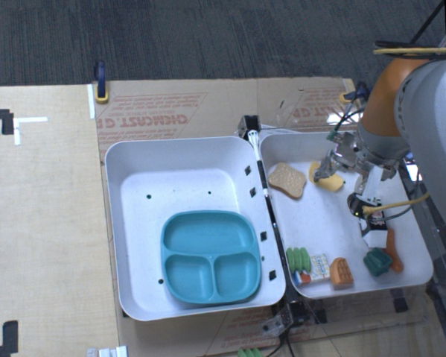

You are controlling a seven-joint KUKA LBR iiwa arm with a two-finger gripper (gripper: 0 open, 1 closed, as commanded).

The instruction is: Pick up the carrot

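Note:
The carrot [392, 249] is a small orange piece lying near the right wall of the right bin [322, 213], toward its front corner, touching a teal object [377, 261]. My gripper [335, 163] hangs over the back of that bin, right above a yellow food piece [329, 182] and well behind the carrot. Nothing is visibly held.
A bread slice [287, 179] lies at the right bin's back left. Along its front edge are a green vegetable [298, 259], a small packet [317, 267] and a brown loaf [340, 273]. The left bin [133, 179] holds a teal divided plate [211, 255].

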